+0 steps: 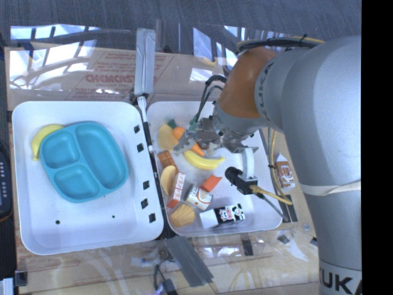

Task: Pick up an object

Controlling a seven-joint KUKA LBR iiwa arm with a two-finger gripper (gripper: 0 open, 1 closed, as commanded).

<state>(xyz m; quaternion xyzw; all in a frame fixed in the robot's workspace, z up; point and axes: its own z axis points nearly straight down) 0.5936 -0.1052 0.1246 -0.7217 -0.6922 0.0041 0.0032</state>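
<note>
My pincer (198, 141) sits over the banana (203, 160) mid right bin (261, 223); grip state: cannot tell.

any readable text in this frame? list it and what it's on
"KUKA", partly cut off, on the arm's grey base.
Red print on the cardboard sheet behind the bins: too blurred to read.
Labels on the small cartons in the right bin: too small to read.
Black-and-white box: print unreadable.

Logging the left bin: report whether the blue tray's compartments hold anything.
Empty: all three compartments of the blue tray show bare blue; a banana lies outside its edge.
</note>
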